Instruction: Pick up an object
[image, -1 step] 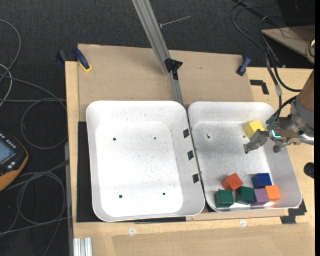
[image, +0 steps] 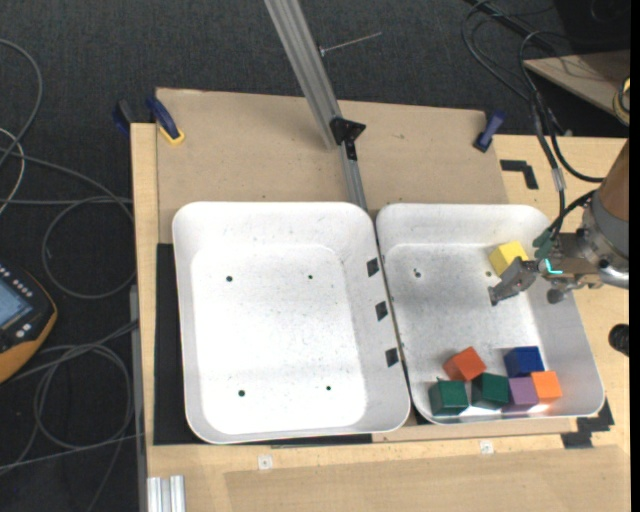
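Note:
The right bin (image: 440, 300) holds several small blocks. A yellow block (image: 507, 256) lies near its far right side. Along the front wall sit a red-orange block (image: 465, 364), two green blocks (image: 450, 397), a blue block (image: 523, 361), a purple block (image: 522, 391) and an orange block (image: 546, 385). My gripper (image: 526, 294) hangs over the right bin just in front of the yellow block. It is open, with one dark finger (image: 506, 284) slanting down to the left, and nothing sits between the fingers.
The left bin (image: 200, 240) adjoins the right one, joined by black clips along the shared wall. A metal pole (image: 318, 80) rises from the back of the bench. Cables lie on the floor to the left.

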